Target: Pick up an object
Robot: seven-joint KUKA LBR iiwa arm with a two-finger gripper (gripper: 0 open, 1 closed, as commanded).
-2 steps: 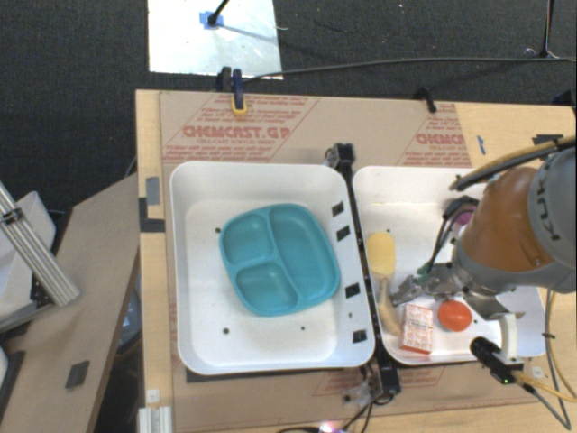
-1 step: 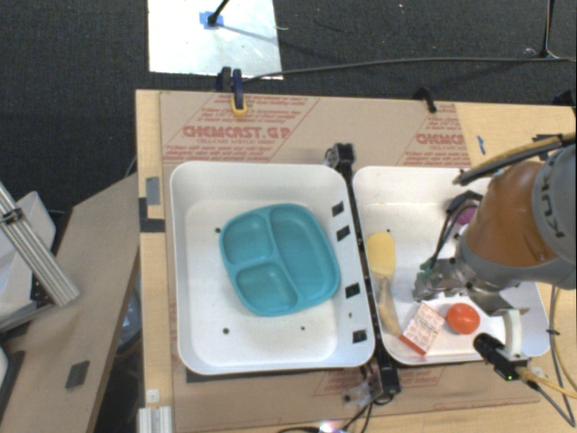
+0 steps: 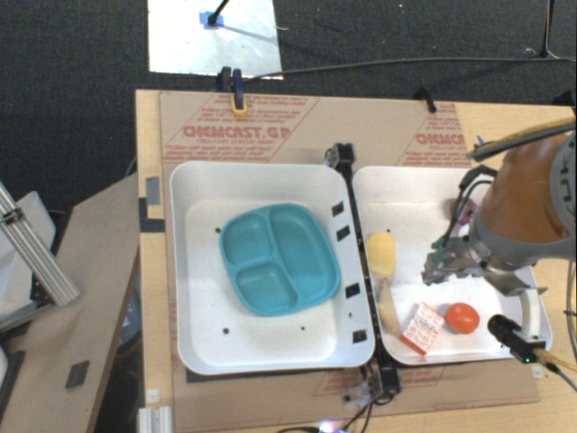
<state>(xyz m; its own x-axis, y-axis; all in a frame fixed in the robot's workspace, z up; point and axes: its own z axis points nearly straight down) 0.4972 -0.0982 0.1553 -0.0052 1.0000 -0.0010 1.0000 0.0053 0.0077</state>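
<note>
Tool (image 3: 439,267) (over right bin (image 3: 397,188)) — near tomato (image 3: 462,317)

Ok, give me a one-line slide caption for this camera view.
Gripper over right white bin near yellow brush, red tomato and red-and-white packet; teal divided plate in left bin.

Divided plate (image 3: 279,258) in left bin (image 3: 203,242); tomato (image 3: 462,317), carton (image 3: 422,327) in right bin (image 3: 397,188).
</note>
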